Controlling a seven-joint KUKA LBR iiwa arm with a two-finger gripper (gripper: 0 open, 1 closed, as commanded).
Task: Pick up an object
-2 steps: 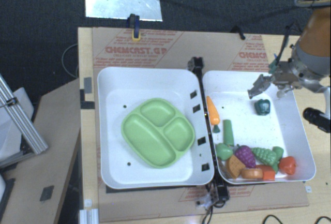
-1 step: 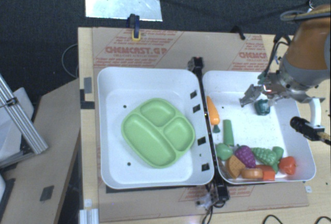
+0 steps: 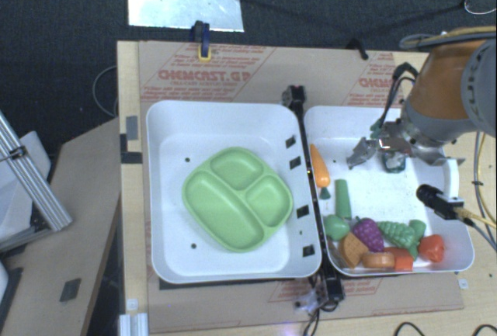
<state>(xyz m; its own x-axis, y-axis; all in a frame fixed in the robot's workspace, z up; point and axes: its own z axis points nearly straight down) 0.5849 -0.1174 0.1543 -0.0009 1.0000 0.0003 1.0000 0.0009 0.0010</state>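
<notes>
We see the claw (image 3: 378, 154), fingers spread wide, above bare floor in the right bin (image 3: 464, 247); toy food (image 3: 378, 237) crowds its near edge.

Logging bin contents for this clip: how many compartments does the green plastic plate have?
3. The green plastic divided plate in the left white bin has one long compartment at lower left, and two smaller ones at the top and right.

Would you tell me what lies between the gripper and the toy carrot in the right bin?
In the camera view, bare white bin floor separates the gripper from the carrot.
</notes>
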